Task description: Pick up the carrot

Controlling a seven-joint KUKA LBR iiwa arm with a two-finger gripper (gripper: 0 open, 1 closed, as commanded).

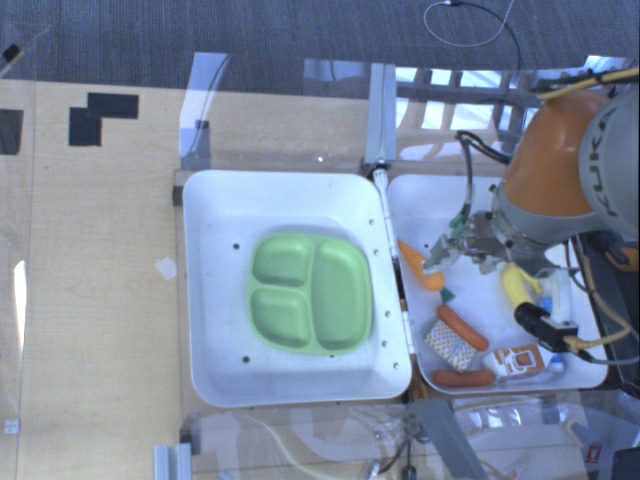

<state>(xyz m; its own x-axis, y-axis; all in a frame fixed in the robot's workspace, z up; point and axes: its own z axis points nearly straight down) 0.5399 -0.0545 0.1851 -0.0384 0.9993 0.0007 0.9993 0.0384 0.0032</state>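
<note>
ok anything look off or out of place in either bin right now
Nothing is spilled or damaged. The green plate lies flat in the left bin. In the right bin the carrot leans against the left wall at a slant, with the gripper right at it. The sausages and other food lie loose nearby.

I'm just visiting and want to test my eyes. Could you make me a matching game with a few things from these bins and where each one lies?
Things:
1. green plastic divided plate
2. orange carrot
3. yellow banana-shaped toy
4. small carton with red print

Places:
A. near front corner of the right bin
B. middle of the left bin
C. right bin, under the arm's wrist
D. right bin, by its left wall, at the claw

Pairs: 1-B, 2-D, 3-C, 4-A
</note>
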